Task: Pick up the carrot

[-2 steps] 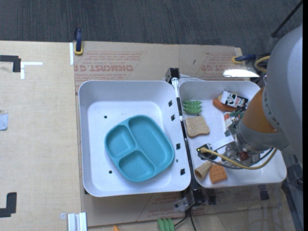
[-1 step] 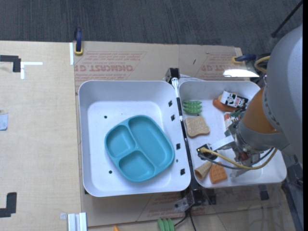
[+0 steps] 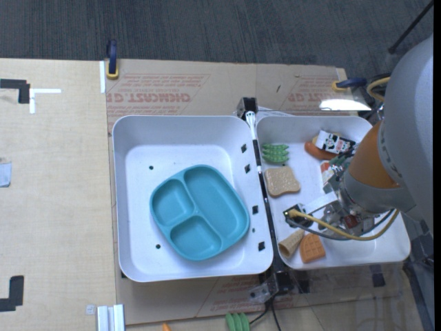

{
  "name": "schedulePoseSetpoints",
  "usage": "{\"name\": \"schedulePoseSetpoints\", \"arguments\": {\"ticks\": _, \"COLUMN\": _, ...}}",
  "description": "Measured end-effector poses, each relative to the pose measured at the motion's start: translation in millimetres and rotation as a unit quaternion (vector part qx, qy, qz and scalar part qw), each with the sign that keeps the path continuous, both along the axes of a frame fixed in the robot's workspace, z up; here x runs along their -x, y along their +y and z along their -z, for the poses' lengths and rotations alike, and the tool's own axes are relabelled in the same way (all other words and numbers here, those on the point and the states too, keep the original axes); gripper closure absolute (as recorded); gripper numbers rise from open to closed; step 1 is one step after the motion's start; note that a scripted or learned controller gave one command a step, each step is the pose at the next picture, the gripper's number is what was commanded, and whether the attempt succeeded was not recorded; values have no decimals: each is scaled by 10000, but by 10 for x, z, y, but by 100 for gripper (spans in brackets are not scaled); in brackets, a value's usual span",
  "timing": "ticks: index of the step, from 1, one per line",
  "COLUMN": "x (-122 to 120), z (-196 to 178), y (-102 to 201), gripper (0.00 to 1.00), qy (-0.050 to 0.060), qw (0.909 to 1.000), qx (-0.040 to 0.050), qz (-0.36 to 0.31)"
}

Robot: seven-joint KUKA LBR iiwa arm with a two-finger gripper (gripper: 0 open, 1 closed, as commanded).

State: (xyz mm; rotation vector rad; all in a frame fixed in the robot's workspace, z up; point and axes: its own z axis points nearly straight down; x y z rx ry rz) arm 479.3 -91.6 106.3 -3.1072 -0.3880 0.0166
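We have not picked up the carrot yet: it lies in the right bin beyond our gripper, apart from it, beside a small carton. Whether the gripper is apart or together, we cannot tell. Reaching and grasping remain.

Blue tray in L bin; bread slice in R bin.

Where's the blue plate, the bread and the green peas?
Plate (image 3: 238, 216): camera view, on its right rim.
Bread (image 3: 282, 181): camera view, middle of the slice.
Peas (image 3: 275, 153): camera view, middle of the pods.
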Motion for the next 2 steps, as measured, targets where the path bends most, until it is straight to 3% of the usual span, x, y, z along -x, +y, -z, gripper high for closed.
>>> {"name": "schedulePoseSetpoints", "arguments": {"ticks": 1, "x": 0, "z": 1, "y": 1, "gripper": 0, "qy": 2, "qw": 10000, "qx": 1, "qz": -1}}
{"name": "schedulePoseSetpoints", "arguments": {"ticks": 2, "x": -12, "z": -81, "y": -1, "gripper": 100, "qy": 14, "qw": 10000, "qx": -10, "qz": -41}}
